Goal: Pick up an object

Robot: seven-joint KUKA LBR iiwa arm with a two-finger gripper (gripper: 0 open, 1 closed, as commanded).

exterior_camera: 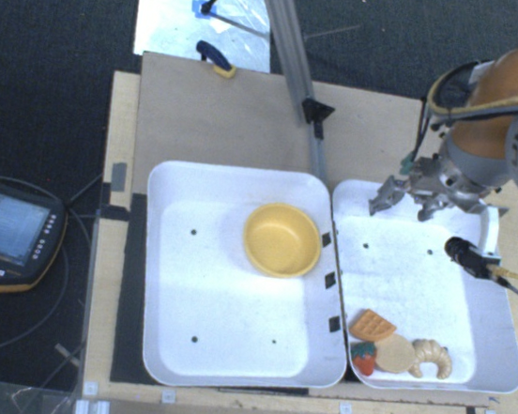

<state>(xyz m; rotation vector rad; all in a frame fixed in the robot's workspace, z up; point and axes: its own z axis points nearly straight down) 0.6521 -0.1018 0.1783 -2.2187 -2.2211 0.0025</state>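
**Yellow bowl in one bin, snack bits in the other, hand hanging open**

White plastic bins sit side by side on a tan worktop, rims touching down the middle. The left bin holds a yellow bowl. It's upright, up toward the far right part and close to the shared rim, but not touching a wall. The rest of that floor is bare, so there's loads of room on the near and left sides.

In the right bin, everything is jammed into the near corner. There's an orange wedge, a tan disc and a croissant, with a red piece tucked under the wedge by the rim. They're touching or nearly touching each other and sit tight to the near wall. The middle and far end of that bin are open floor.

The hand hovers over the far left corner of the right bin, just inside the far rim. Its fingers are spread apart with nothing between them. It's well apart from the snack pile.

For readable text, the pendant on the dark floor to the left has a lit screen, but it's too blurry to read. A grey pole slants across the far side of the worktop.
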